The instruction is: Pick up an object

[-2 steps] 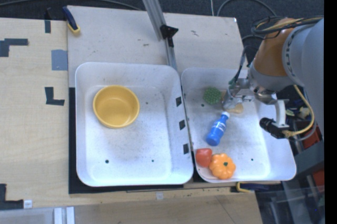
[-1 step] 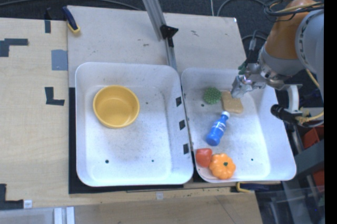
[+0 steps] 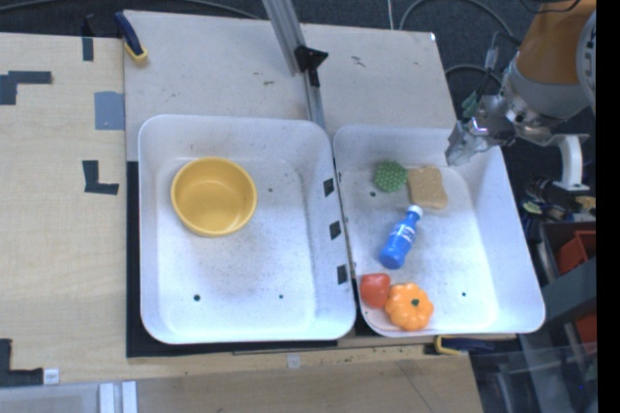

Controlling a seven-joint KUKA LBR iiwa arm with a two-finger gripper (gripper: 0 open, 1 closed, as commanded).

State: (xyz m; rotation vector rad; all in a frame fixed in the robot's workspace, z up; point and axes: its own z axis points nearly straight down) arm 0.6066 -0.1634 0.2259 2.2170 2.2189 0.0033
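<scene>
Gripper (image 3: pixel 459 150) poised over the far right corner of the right bin (image 3: pixel 504 237); whether its jaws are parted cannot be told, and nothing shows between them. Candidate objects lie untouched: green ball (image 3: pixel 390 175), sponge (image 3: pixel 427 188), blue bottle (image 3: pixel 399 238), tomato (image 3: pixel 375 289), pumpkin (image 3: pixel 409 306). Picking appears not yet done.

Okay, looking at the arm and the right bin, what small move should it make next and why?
Probably shift the pincer toward the tan sponge, then lower. The pincer sits at the right bin's far right rim with nothing between its fingers, and the sponge is the nearest object, lying close beside the green ball.
</scene>
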